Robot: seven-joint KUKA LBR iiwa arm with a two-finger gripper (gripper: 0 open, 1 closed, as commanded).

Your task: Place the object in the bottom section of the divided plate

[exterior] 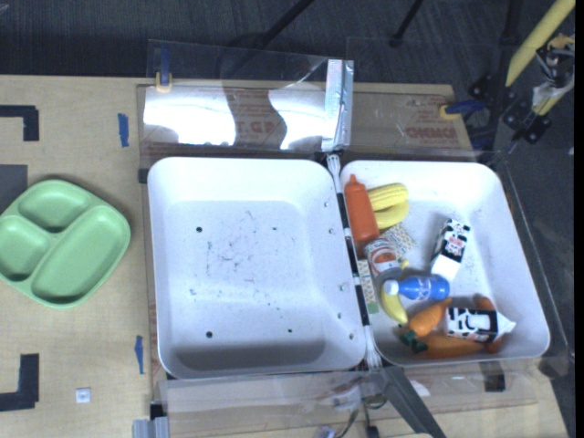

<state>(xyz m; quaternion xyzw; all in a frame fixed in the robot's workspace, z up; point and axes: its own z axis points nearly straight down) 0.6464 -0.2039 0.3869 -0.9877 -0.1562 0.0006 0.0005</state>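
In the camera view, I am just starting. The green divided plate (62, 242) is sitting at the left of the frame, and its big bottom section is holding nothing. The toy food (415, 272) is piling up in the right bin (511, 235). Which toy is mine is hard to tell. My gripper's state I cannot tell.

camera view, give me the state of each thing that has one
divided plate: upright on bench, sections hold nothing
left bin: nothing inside
right bin: holds toy food along its left and lower side
blue bottle: on its side
milk carton: lying flat
corn: lying by the orange bottle
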